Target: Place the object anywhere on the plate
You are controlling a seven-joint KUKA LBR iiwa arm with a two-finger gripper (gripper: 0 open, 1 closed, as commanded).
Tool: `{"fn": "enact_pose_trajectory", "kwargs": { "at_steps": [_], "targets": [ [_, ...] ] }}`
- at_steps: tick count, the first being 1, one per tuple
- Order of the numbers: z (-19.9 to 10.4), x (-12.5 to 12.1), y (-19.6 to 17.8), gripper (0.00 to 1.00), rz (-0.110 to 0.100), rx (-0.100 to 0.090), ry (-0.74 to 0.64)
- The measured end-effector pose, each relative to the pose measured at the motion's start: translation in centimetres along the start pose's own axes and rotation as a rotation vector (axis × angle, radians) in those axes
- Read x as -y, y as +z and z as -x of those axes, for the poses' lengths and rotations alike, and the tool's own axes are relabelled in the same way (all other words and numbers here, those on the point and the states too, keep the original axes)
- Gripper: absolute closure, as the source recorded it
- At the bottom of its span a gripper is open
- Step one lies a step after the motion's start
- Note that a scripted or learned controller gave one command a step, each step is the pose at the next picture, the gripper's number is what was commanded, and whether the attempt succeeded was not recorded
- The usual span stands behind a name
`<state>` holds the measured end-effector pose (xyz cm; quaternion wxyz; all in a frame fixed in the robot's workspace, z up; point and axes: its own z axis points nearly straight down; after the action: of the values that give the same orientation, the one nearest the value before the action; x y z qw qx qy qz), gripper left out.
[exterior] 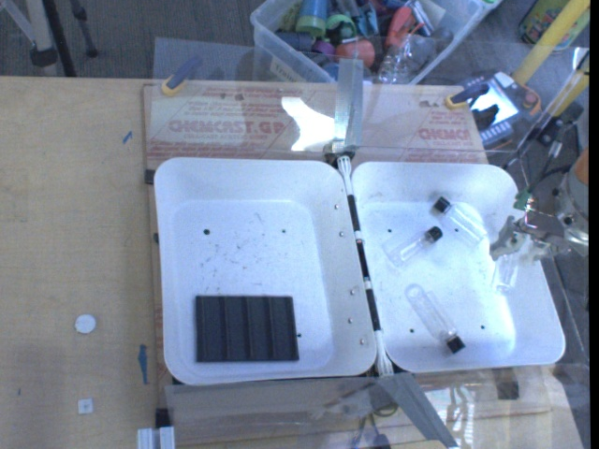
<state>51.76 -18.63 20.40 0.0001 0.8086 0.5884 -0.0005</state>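
The plate [246, 327] is a dark ribbed rectangle lying flat at the front of the left bin [178, 195]. Three clear vials with black caps lie in the right bin [538, 344]: one [460, 217] at the back, one [410, 246] near the middle, and one [432, 314] toward the front. My gripper [517, 241] hangs over the right bin's right side, far from the plate. A pale translucent shape [505, 271] sits just under it; I cannot tell whether that is a vial or whether it is gripped.
A clear tub of colourful items [374, 17] stands behind the bins. A metal divider strip [349, 110] rises at the back between the bins. Bare wooden bench [65, 204] stretches to the left, with a small white disc [85, 324].
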Motion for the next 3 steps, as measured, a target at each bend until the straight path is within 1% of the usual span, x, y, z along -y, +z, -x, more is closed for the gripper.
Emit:
{"fn": "enact_pose_trajectory", "kwargs": {
  "at_steps": [1, 2, 3],
  "targets": [
    [-7.9, 4.0, -1.1, 1.00, -0.004, -0.002, 0.041],
    [-14.8, 5.3, 2.0, 1.00, -0.005, -0.001, -0.001],
    [-21.6, 5.2, 2.0, 1.00, 0.001, -0.001, -0.295]
  ]
}}
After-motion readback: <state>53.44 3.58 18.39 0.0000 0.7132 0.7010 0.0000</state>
